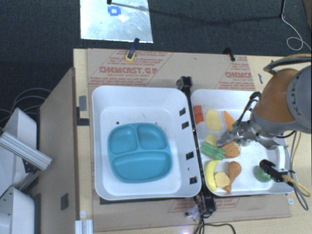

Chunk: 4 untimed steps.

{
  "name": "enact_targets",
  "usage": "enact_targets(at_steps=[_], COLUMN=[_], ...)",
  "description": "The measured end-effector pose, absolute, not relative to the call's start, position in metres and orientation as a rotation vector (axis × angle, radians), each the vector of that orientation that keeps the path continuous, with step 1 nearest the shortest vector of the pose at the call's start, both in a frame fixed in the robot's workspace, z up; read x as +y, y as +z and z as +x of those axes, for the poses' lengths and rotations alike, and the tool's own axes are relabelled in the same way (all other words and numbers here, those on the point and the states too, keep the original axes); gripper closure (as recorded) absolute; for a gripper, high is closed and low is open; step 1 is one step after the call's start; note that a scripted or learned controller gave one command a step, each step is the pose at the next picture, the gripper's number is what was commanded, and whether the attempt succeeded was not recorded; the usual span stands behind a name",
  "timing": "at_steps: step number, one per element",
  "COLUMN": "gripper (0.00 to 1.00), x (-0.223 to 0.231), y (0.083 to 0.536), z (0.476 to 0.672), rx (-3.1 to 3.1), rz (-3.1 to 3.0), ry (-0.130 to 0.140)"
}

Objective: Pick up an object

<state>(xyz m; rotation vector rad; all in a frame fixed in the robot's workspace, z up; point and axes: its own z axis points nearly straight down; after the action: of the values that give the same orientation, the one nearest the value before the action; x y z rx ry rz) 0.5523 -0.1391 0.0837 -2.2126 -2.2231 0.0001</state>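
Overhead view of the bench. You see two shallow white bins side by side: the left bin [102,101] carries a blue divided plate [140,151], and the right bin [243,97] carries a scatter of toy foods.

The candidates for the pick all lie in the right bin. Note the red block [198,113] against the wall nearest the divider, a pale yellow piece [213,119] beside it, an orange carrot [228,119], a green pod [212,150], a round orange-brown piece [231,150], a banana [210,175], a drumstick [233,170] and a dark green item [262,172] near the far right corner. They sit close together, several touching, so a clean two-finger pick probably needs a target with free sides.

The arm [282,99] reaches in from the right and hangs low over the middle of this cluster. The gripper [231,136] sits just above the round orange-brown piece and beside the green pod, between the carrot and the drumstick. Its claw is too foreshortened and blurred here for you to judge how wide it stands, and you cannot tell whether anything is held. Judged from its position, the round piece or the pod is the likely target.
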Motion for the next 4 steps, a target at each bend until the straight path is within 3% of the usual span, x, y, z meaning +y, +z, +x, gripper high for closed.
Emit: enact_targets(at_steps=[1, 2, 3, 4], gripper=[1.00, 0.00, 0.00, 0.00], x=[-0.142, -0.142, -0.199, -0.202], y=[0.095, 0.095, 0.086, 0.085], z=[0.555, 0.555, 0.639, 0.666], rx=[-2.226, -2.226, -2.233, -2.197], rz=[-2.222, -2.221, -2.225, -2.193], ry=[-0.005, -0.005, -0.005, 0.016])
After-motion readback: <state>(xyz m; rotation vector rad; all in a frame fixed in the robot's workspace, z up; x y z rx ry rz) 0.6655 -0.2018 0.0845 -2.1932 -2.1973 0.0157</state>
